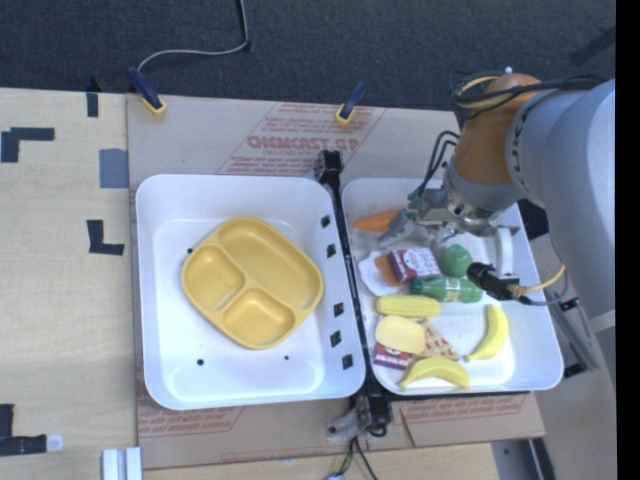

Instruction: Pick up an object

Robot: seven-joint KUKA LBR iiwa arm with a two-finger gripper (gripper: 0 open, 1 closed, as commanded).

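Gripper (432,218) over right bin (545,368)
We can't tell jaw state; red packet (413,264) lies just below, toward camera.

The left bin (160,298) offers the most room: a yellow divided plate (252,280) sits at its middle, with bare white floor all around it, widest along the near edge. The right bin (545,353) is crowded — a red packet (412,264), green items (450,276), a corn cob (407,307), two bananas (465,353) and an orange piece (377,220) lie close together, some touching. The arm (545,158) covers its far right part. Clips on the divider (340,268) stand between the bins.
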